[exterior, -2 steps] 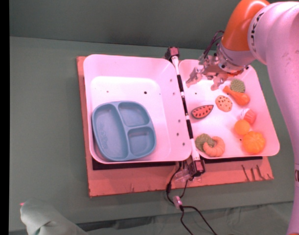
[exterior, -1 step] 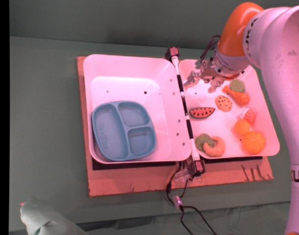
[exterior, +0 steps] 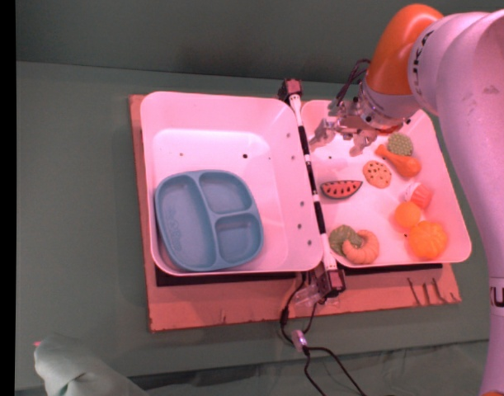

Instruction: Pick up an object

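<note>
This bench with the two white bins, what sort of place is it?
Probably a robot test lab: a grey arm with its claw hangs over a bin of toy food like a watermelon slice, beside a bin with a blue divided plate.

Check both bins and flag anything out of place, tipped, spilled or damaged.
Nothing stands out. The blue divided plate lies flat in the left bin. The toy foods, among them the watermelon slice, cookie and pumpkin, sit scattered inside the right bin. The pincer hangs over that bin's far end.
</note>
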Robot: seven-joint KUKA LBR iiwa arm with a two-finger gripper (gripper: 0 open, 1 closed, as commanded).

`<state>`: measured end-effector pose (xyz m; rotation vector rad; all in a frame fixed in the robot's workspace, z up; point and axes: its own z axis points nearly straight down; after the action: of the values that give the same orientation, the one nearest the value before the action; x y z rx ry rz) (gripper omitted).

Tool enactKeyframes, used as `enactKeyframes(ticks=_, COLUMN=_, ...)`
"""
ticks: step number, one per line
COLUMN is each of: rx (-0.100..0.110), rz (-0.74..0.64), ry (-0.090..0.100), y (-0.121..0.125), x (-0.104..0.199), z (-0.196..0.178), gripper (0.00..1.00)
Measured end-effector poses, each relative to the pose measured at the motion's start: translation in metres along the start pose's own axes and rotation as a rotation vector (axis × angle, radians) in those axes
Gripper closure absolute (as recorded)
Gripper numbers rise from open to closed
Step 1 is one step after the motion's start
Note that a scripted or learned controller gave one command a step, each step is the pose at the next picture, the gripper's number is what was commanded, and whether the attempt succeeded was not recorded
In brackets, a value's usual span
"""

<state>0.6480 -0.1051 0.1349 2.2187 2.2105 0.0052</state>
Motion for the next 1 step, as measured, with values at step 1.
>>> enactKeyframes(ticks=1, rx=-0.004, rz=0.002, ry=0.000, y=0.0013, x=-0.0004, z=-0.0116, gripper=1.00)
